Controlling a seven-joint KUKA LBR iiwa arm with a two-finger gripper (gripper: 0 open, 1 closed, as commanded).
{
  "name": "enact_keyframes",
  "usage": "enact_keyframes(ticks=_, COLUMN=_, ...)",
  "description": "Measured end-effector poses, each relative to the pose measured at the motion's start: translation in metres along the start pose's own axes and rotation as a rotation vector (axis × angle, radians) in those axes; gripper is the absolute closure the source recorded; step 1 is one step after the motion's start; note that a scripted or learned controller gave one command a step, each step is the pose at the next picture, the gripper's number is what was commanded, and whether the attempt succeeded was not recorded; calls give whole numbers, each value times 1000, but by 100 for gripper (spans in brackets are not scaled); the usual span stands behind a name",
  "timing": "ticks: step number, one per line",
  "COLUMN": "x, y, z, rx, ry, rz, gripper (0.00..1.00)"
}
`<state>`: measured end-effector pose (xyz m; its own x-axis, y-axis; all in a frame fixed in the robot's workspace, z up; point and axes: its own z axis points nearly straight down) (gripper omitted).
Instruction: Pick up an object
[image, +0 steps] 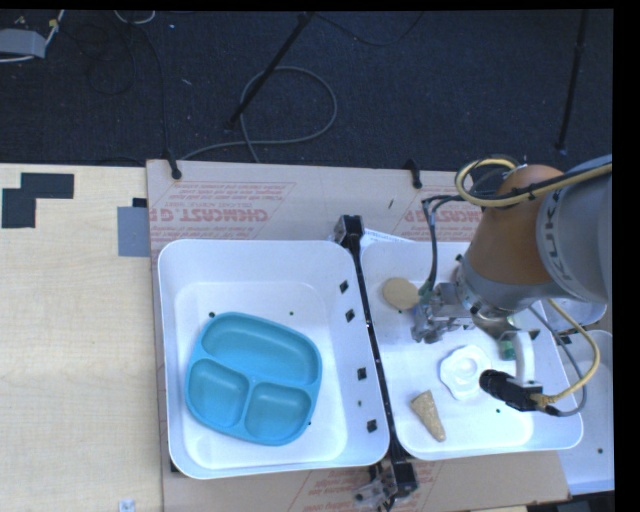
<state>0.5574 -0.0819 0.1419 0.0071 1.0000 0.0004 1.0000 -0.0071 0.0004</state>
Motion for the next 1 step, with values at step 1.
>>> enact_keyframes(ticks=1, x=-2, y=-8, z=-58, rx=-2, ry=0, rz=-3, gripper=100)
